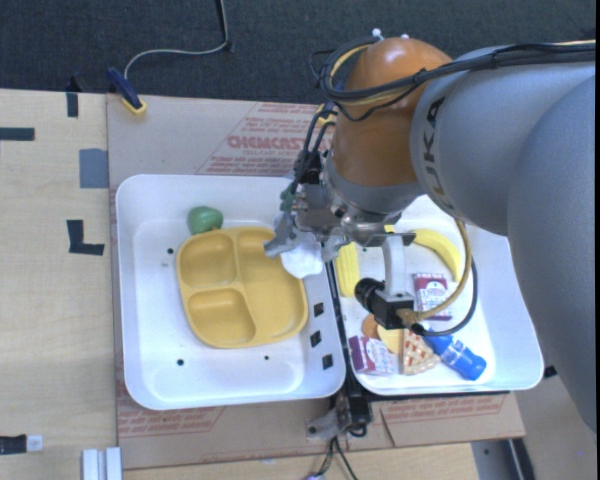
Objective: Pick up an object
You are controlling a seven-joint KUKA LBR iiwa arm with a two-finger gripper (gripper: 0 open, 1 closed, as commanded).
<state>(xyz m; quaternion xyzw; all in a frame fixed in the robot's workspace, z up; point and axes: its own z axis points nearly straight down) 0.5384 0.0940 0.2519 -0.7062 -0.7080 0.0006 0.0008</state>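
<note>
My gripper [302, 243] hangs over the divide between the two bins, at the upper right corner of a yellow divided plate [240, 288] in the left bin [130, 298]. A small white crumpled object [302, 262] lies directly under the gripper, touching the plate's corner. Whether it is gripped cannot be made out. A green rounded object [205, 218] rests at the plate's upper left edge. The arm's orange band and grey body cover the top of the right bin [515, 338].
The right bin holds a banana [442, 250], a corn cob [348, 263], a pizza slice [412, 351], a blue bottle [458, 356], a red-and-white packet [430, 293] and a dark packet [370, 355]. Cables hang from the wrist over them.
</note>
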